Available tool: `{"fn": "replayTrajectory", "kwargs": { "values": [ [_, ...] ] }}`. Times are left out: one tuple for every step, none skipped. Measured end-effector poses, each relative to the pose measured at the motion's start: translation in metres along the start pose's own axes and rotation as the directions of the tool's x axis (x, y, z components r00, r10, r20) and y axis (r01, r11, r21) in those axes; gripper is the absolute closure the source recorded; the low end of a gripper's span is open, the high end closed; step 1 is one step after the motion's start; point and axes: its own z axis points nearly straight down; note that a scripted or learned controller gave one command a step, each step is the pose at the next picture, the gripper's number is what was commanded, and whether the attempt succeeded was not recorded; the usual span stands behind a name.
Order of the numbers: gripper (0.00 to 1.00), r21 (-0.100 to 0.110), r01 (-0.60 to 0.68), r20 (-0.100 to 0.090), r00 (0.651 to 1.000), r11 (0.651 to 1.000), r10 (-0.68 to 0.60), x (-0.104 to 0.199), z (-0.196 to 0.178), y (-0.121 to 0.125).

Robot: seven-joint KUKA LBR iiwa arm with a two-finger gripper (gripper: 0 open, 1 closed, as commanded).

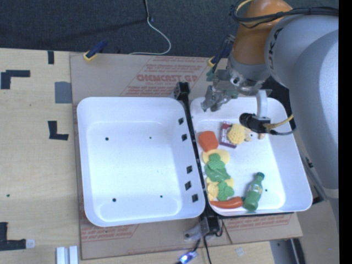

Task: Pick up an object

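in the right bin (275, 199), one green bottle (253, 192), one orange block (208, 141)

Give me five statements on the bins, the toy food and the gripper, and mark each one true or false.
1. The toy food lies in the right white bin. True.
2. The green toy bottle stands in the left white bin. False: it lies in the right bin.
3. The two-finger gripper is over the right bin's far left corner. True.
4. The gripper holds the orange toy block. False: the block lies apart from the gripper.
5. The red toy chilli lies beside the bottle. True.
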Motion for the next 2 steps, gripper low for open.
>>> {"fn": "replayTrajectory", "kwargs": {
  "values": [
    [1.00,-0.025,0.010,-0.001,1.000,1.000,-0.010,0.010,-0.179,0.002],
    [1.00,0.004,0.011,-0.003,1.000,1.000,-0.011,0.059,-0.057,-0.001]
  ]
}}
